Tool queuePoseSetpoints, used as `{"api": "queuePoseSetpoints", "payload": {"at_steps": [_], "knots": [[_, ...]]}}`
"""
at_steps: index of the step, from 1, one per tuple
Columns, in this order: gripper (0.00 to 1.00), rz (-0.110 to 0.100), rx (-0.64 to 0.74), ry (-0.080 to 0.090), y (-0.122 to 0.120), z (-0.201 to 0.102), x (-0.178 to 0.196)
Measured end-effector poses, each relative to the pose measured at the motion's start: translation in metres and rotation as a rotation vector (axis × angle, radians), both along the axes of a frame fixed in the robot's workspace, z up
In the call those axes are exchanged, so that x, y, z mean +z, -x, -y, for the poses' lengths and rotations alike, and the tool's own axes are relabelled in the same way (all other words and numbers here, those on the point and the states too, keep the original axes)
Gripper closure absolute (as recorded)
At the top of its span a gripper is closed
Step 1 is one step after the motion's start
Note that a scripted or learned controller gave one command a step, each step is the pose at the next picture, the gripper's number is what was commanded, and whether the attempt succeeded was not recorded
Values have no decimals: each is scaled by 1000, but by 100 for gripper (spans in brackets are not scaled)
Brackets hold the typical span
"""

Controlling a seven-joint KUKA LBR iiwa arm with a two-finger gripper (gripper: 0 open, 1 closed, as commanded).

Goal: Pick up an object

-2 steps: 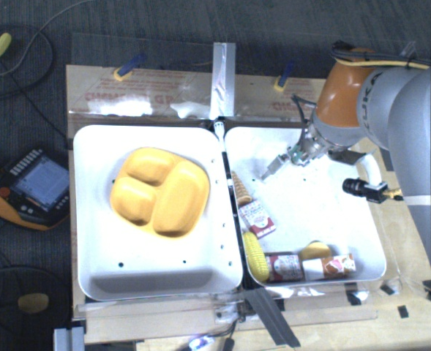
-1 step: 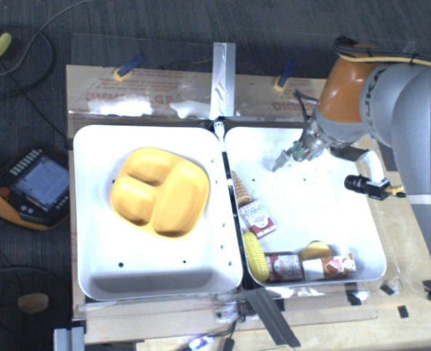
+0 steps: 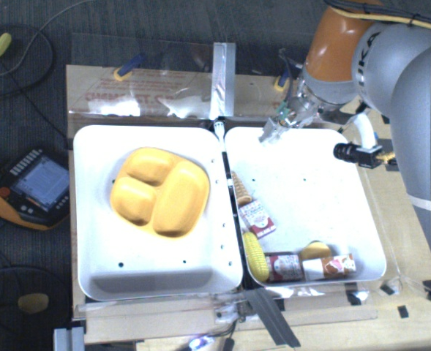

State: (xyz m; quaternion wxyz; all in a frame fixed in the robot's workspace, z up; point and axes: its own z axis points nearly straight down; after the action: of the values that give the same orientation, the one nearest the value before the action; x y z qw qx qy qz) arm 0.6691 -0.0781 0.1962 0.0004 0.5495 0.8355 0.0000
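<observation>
Two white bins sit side by side on the table (image 3: 391, 218). The left bin (image 3: 98, 269) has one big yellow thing in it, a soft lumpy bread (image 3: 160, 192) made of three puffy parts. It lies in the middle of that bin, a bit toward the far side.

The right bin (image 3: 310, 189) has small things in it. They all lie along its left wall and its near wall. By the left wall there is a cone (image 3: 241, 189), brown and pointed. Just below it lies a small packet (image 3: 257, 218) with red and white on it. Below that is a yellow corn (image 3: 255, 256), lying along the wall near the corner. Next to the corn, along the near wall, lies a dark bottle (image 3: 285, 267) on its side. Beside it there is a small yellow piece (image 3: 316, 251) and a red and white pack (image 3: 332, 266). These last things touch or nearly touch each other.

The arm (image 3: 376, 57) comes in from the right. It is grey with an orange band. Its fingers (image 3: 272, 131) hang over the far edge of the right bin, near the wall between the two bins. They are well apart from all the small things. The fingers look small and pale, and nothing is between them. How far open they are, I cannot tell.
</observation>
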Motion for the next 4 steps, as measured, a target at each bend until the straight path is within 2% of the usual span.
{"api": "queuePoseSetpoints", "payload": {"at_steps": [1,2,3,4], "knots": [[100,-1,57,0,0,-60,-14],[100,-2,-204,1,1,-35,-14],[100,-3,-227,0,68,-73,4],[100,-2,-96,2,42,-60,9]]}}
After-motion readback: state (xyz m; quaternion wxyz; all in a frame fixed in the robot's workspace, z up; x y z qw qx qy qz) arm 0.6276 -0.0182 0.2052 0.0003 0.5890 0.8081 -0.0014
